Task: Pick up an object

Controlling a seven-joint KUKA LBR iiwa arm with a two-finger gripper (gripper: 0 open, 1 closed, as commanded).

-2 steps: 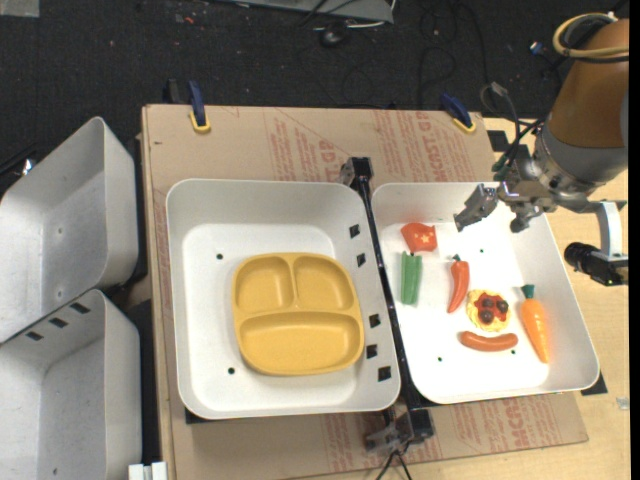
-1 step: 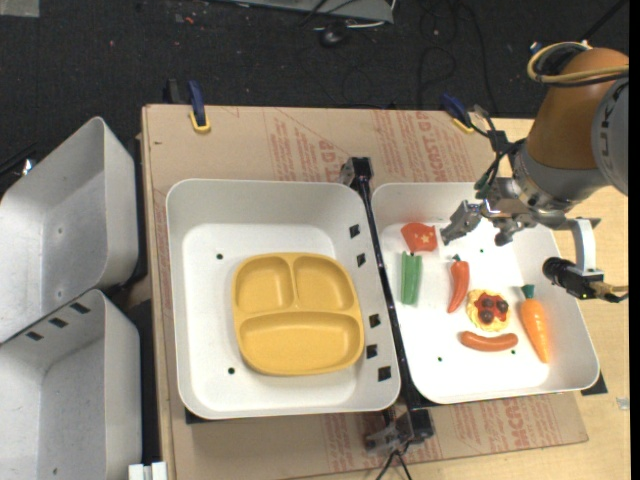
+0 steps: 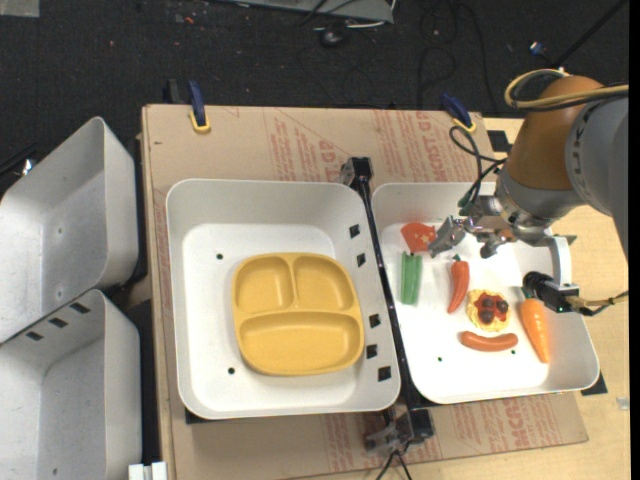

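At the far left, off the bench, two spare white tubs (image 3: 65, 298) sit one against the other. The bench top is a brown board (image 3: 270, 133) printed with red lettering. It runs along the top edge and again at the lower right corner, but it is faint, turned at odd angles and cannot be read for certain. A blue clamp (image 3: 199, 108) grips the board's far edge at the left, and a second blue clamp (image 3: 458, 111) grips it further right.

The left bin (image 3: 190, 268) holds a yellow divided plate (image 3: 297, 313) lying flat near its middle. A black strip (image 3: 375, 258) runs between the two bins.

The right bin (image 3: 570, 368) holds the toy food. A red piece (image 3: 418, 235) lies nearest the strip at the top, with a green vegetable (image 3: 410, 277) just below it. A red chili (image 3: 459, 283) lies beside that. Further right is a small yellow tart with dark berries (image 3: 489, 309), and a sausage (image 3: 489, 342) lies just in front of it. An orange carrot (image 3: 537, 329) is at the right end.

The gripper (image 3: 452, 236) hangs over the upper part of the right bin, just beside the red piece and above the chili's top end. Whether it is spread or closed cannot be told from this angle. The grey arm with its orange band (image 3: 545, 138) comes in from the right.
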